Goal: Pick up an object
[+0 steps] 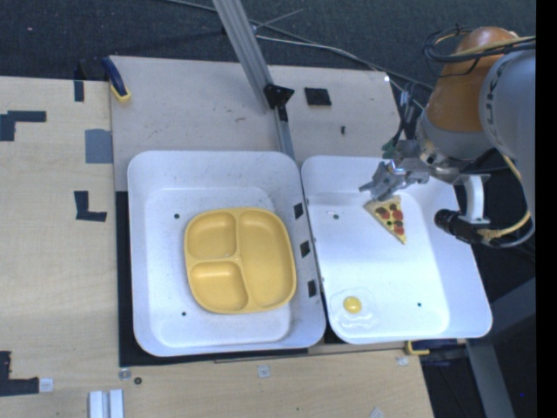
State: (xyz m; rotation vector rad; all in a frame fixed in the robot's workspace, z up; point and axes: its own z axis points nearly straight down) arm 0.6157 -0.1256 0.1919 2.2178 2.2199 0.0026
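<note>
Nearest the camera, at the 6 o'clock edge of the right bin [461, 312], a toy fried egg [352, 306] lies flat, its yellow yolk sitting on a white patch that almost blends into the bin floor. Up toward 12 o'clock from the egg, well apart from it, a toy pizza slice [391, 218] rests in the same bin, its crust end toward 11 o'clock and its tip pointing toward 5 o'clock, red and dark toppings showing on the yellow face.

Directly at the crust end of the slice sits the gripper [384, 184], reaching in from 3 o'clock on the grey arm [513, 85] with its orange band [457, 85]. Its metal fingertips are at or just above the crust, but whether they touch it cannot be told, and the slice is not seen between them. How far the fingers are spread cannot be told either; they are small and overlap one another from this angle.

At 9 o'clock from all this, the left bin [148, 233] holds a yellow divided plate [239, 259] with three compartments, lying flat near the bin's middle. The two bins sit side by side, rims touching, on the pale bench [52, 233]. A metal pole [244, 33] runs up toward 12 o'clock from between the bins.
</note>
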